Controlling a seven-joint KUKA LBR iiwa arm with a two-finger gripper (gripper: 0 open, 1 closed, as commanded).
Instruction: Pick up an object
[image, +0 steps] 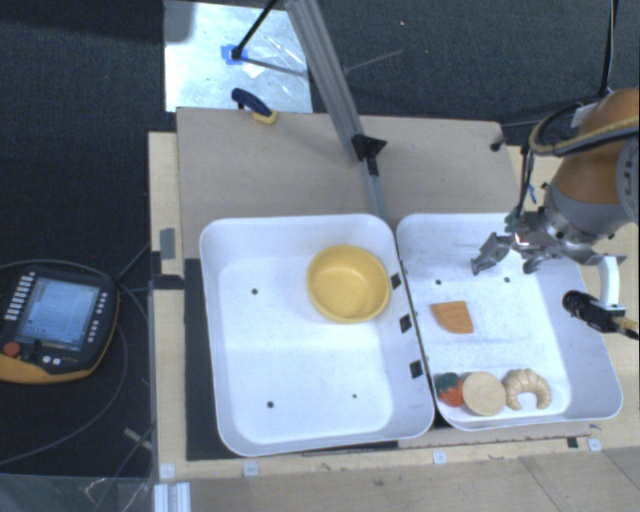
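My gripper (510, 262) hangs over the far part of the right bin (590, 400), open, with nothing between its fingers. Below it in that bin an orange wedge (453, 317) lies flat, a short way toward the front left of the gripper. Along the bin's front edge sit a small red and green piece (448, 387), a round tan biscuit (483, 393) and a croissant (528, 388), close together. A yellow bowl (347, 283) stands upright in the left bin (250, 400), near its far right corner.
A slanted metal pole (335, 85) ends in a black clamp (368, 148) on the bench behind the bins. A control pendant (50, 320) lies on the floor at the left. A blue and yellow clamp (252, 103) sits at the bench's far edge.
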